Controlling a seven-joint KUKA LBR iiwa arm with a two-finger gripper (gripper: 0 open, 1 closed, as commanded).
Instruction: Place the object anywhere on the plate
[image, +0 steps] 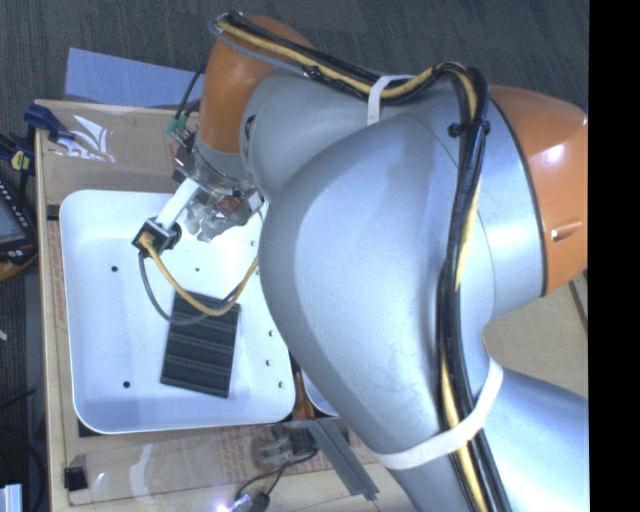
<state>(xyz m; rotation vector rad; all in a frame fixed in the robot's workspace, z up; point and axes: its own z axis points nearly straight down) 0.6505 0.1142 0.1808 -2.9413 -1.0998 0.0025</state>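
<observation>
A dark ribbed rectangular object lies flat in the left white bin, toward its front middle. My gripper hangs above the back part of that bin, behind the object and apart from it. A yellow and black cable loops down from the gripper over the object's far end. The arm's big grey body covers the right bin and whatever lies in it.
A blue sheet and a printed card lie behind the left bin. Clutter and small cables sit on the bench at the bin's front edge. A dark device stands at the far left.
</observation>
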